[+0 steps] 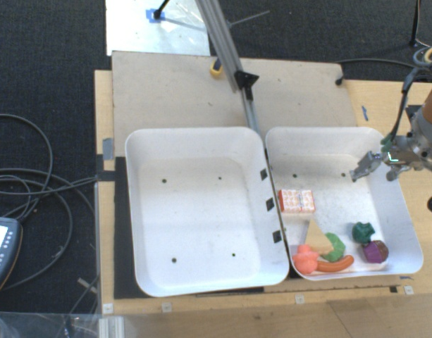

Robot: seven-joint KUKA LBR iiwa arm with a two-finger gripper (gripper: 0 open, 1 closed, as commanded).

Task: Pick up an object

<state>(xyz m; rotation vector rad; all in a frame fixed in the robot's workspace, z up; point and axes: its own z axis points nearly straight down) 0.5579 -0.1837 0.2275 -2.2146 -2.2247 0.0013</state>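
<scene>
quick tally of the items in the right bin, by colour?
Green: 2, a curved piece and a dark one
Orange/red: 2, a round piece and a long piece
Purple: 1
Tan wedge: 1
Red-and-white box: 1
Total: 7

Grey pole [223, 37], floor cables [32, 182]
</scene>
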